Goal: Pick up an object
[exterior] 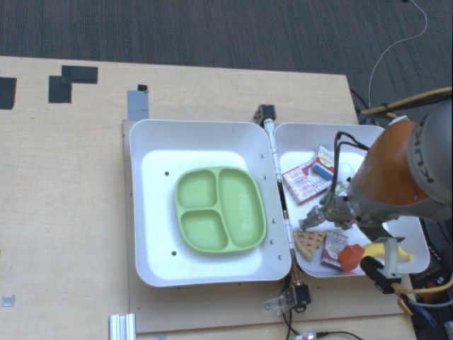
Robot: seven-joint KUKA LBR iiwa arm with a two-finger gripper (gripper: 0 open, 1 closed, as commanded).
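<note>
On the bench we see the left bin holding a green divided plate. In the right bin lie a red-and-white packet, a cracker-like wedge, a small red pouch and a red toy. The claw hangs low above the wedge; whether it is open or closed we cannot tell. We would centre over one item, perhaps the wedge, and descend straight, clear of the bin wall.
</note>
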